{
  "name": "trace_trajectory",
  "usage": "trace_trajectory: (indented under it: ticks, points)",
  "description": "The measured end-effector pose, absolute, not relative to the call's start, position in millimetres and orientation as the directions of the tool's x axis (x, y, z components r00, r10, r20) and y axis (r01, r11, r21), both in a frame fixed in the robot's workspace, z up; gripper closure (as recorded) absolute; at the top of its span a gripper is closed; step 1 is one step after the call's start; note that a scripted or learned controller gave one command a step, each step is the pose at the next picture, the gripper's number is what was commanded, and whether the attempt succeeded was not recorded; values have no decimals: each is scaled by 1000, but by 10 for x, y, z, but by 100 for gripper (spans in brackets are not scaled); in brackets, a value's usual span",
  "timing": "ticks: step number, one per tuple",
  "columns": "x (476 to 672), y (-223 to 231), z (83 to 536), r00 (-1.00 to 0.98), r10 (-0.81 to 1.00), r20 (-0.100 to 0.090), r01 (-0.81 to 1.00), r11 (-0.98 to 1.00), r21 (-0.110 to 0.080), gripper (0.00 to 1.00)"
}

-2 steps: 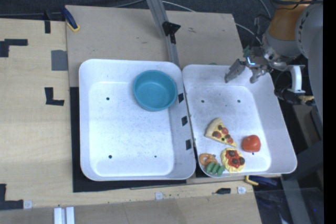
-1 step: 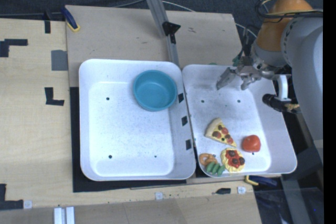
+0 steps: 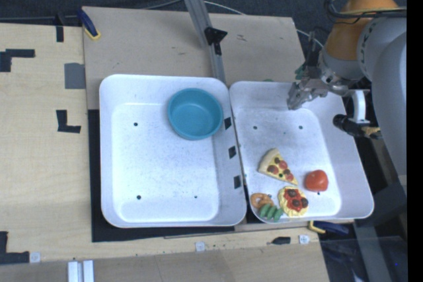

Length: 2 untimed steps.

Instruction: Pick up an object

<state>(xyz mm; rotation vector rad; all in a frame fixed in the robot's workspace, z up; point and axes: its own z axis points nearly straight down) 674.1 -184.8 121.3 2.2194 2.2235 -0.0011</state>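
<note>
In the right bin [image 3: 291, 142] lie a pizza slice [image 3: 276, 166], a red tomato [image 3: 316, 180], a small round pizza [image 3: 293, 201], a pretzel [image 3: 260, 199] and a green piece [image 3: 269, 211], all grouped toward the near edge. A blue bowl [image 3: 194, 113] sits at the back of the left bin [image 3: 158, 168]. My gripper [image 3: 297, 98] hangs over the far right part of the right bin, well away from the food items. Nothing shows between its fingers.
A slanted metal pole [image 3: 198, 6] crosses the back of the bench and ends at the seam between the bins. A black bracket [image 3: 353, 124] sticks out by the right bin's right rim. Cables run over the dark floor behind.
</note>
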Motion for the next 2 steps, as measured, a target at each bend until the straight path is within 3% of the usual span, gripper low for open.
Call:
trace_trajectory:
  ticks: [2]
  points:
    - [6762,-1755,2107,-1,1000,-1,1000,1,4,100]
